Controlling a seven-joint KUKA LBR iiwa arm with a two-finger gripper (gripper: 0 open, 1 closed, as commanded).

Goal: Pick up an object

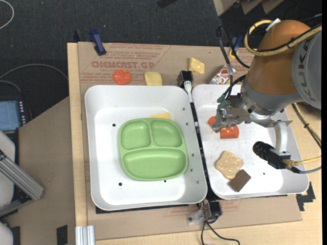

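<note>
My fingers (pixel 223 122) hang low in the right white bin (pixel 265 185), and I cannot tell whether they are apart or together. The small red-orange block (pixel 229 132) lies just below them (possibly touching); a smaller orange piece (pixel 211 120) sits beside them.

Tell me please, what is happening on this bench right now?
A grey and orange robot arm reaches into the right bin, trying to pick up an object. Its gripper is low, right over an orange block; whether it holds anything cannot be told. A cracker and a brown piece lie nearby. The left bin holds a green divided plate.
</note>
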